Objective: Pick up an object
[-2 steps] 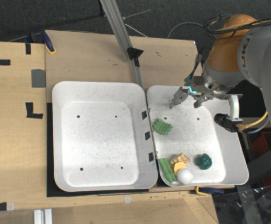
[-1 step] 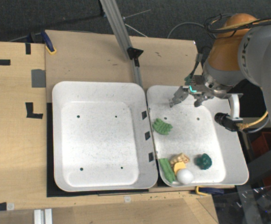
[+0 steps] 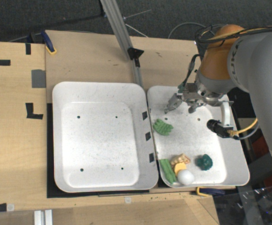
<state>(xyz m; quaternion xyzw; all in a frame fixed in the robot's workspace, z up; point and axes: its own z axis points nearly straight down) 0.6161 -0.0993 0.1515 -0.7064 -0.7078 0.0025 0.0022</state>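
The crinkled light-green soft object [image 3: 163, 126] lies in the right-hand shallow white bin [image 3: 234, 161], toward its nine o'clock edge. At about one o'clock from it hangs the two-finger metal gripper [image 3: 183, 106], its fingers spread apart with nothing between them. Near the bin's six o'clock rim sit a green strip [image 3: 167, 170], a tan lumpy piece [image 3: 179, 161], a white ball [image 3: 185, 176] and a dark teal round object [image 3: 204, 162]. The left-hand white bin [image 3: 98, 132] adjoins it on a pale wooden bench [image 3: 14, 139]; dark carpet [image 3: 56, 3] lies at twelve o'clock.
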